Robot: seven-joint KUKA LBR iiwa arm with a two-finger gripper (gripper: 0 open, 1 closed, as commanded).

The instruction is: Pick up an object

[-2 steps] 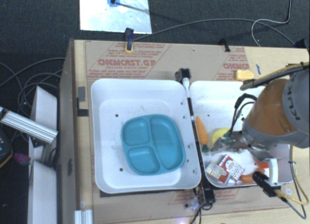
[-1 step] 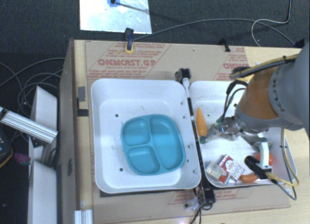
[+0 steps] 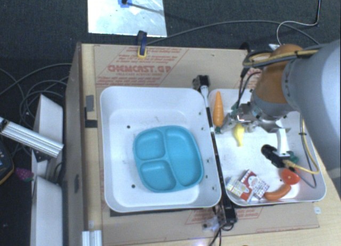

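Note:
My gripper [image 3: 241, 122] hangs low over the left part of the right bin [image 3: 311, 194], under the arm's orange band. A small yellow banana-like object [image 3: 238, 135] lies just below it, its upper end under the gripper, and whether the two touch is unclear. An orange carrot [image 3: 217, 109] lies along the bin's left wall, just left of the gripper. At the bin's front edge sit a red and white box [image 3: 248, 185], an orange sausage-shaped piece [image 3: 277, 192] and a red rounded piece [image 3: 291, 176].
The left bin [image 3: 120, 106] holds a blue divided plate [image 3: 168, 157]. A divider wall [image 3: 213, 149] separates the two bins. The grey arm [image 3: 314, 96] covers the right bin's back right part. Cardboard lies under both bins.

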